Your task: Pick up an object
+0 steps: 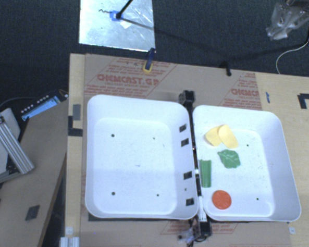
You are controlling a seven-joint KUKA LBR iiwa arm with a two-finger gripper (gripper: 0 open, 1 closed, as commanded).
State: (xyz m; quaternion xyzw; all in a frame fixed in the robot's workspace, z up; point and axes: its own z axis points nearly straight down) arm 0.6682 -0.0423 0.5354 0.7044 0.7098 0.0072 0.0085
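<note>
A: Start with the camera view from above. Where is the arm?

B: At the top right corner. The gripper (286, 21) hangs well above and beyond the bins, over the dark floor, pale and blurred. Whether its jaws are apart or together I cannot tell.

A: And the bins?

B: Two shallow white bins side by side on the tabletop (72, 193), over a brown cardboard sheet (131, 77) with red print. The left bin (92, 158) shows its bare white floor with a few small dark dots. The right bin (286, 180) holds four things.

A: Name them.

B: A yellow piece (221, 135), two rounded lobes, lies toward the far side of the right bin. Just beside it, nearer the camera, is a crumpled green piece (229, 158). A green bar (205, 173) lies lengthwise close to the bin's left wall, near the divider. An orange disc (222, 199) lies flat near the front edge.

A: Do any touch?

B: The yellow and the crumpled green are close; contact is unclear. The others lie apart. All rest on the bin floor, well away from the gripper.

A: Anything else around?

B: A shiny silver square sheet (117, 19) lies on the floor beyond the tabletop.
</note>
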